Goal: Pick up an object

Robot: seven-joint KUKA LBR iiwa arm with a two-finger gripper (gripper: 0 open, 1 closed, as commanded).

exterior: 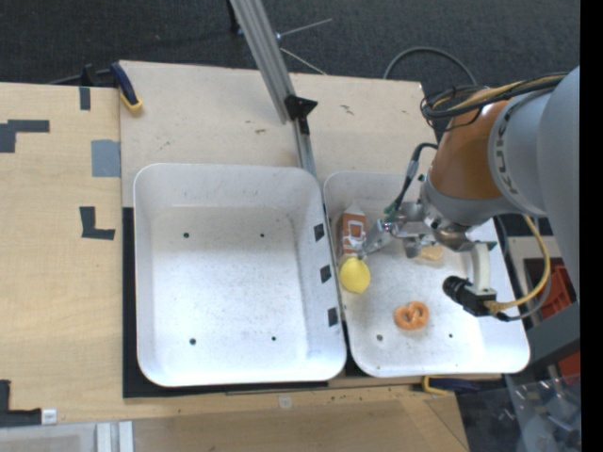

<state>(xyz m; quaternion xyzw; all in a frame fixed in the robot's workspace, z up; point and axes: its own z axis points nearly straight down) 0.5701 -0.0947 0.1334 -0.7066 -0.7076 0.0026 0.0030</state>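
Note:
The right bin holds several small objects. A brown packet lies against its left wall, with a yellow lemon-like ball just in front of it. An orange pretzel-shaped ring rests near the bin's front. My gripper hangs low over the middle of this bin, right of the packet and above the ring. A pale tan piece peeks out directly beneath the gripper's body; whether it is touched is unclear. The orange-banded wrist hides the bin's back right area.
The left bin sits beside the right one, sharing a narrow divider with black clips. A slanted metal pole rises from behind the bins. Cables loop off the wrist over the right bin's right edge.

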